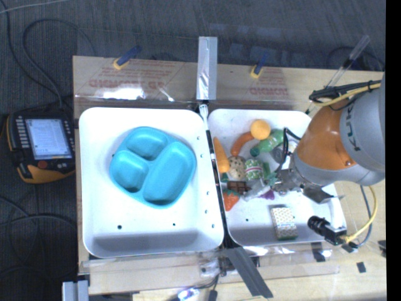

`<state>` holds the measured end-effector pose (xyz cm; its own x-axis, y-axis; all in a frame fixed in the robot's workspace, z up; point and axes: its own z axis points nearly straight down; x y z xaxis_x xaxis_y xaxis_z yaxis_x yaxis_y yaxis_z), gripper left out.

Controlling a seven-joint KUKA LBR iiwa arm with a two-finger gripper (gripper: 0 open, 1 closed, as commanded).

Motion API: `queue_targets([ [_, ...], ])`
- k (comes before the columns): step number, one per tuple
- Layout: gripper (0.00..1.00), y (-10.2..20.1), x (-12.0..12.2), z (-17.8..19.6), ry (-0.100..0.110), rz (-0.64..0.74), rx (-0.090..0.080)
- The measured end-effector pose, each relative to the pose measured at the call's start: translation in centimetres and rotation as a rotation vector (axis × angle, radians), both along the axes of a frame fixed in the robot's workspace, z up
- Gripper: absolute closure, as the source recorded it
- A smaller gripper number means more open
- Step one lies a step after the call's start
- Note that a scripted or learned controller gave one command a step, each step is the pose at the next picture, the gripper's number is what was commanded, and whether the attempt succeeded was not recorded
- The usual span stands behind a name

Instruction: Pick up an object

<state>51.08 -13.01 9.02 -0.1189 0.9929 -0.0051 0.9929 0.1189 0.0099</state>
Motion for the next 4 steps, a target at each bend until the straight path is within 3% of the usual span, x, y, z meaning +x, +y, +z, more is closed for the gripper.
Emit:
queue_targets([
  [1,1.00,0.1,0.1,1.0,-0.002,0.001,0.002],
  [2,1.00,-1.1,8.6,13.8,0.011,-0.182,0.000],
  [3,0.00,-1.1,8.6,13.8,0.012,-0.182,0.001],
  [4,0.00,-0.5,13.0,-0.1,0.001,-0.318,0.000],
])
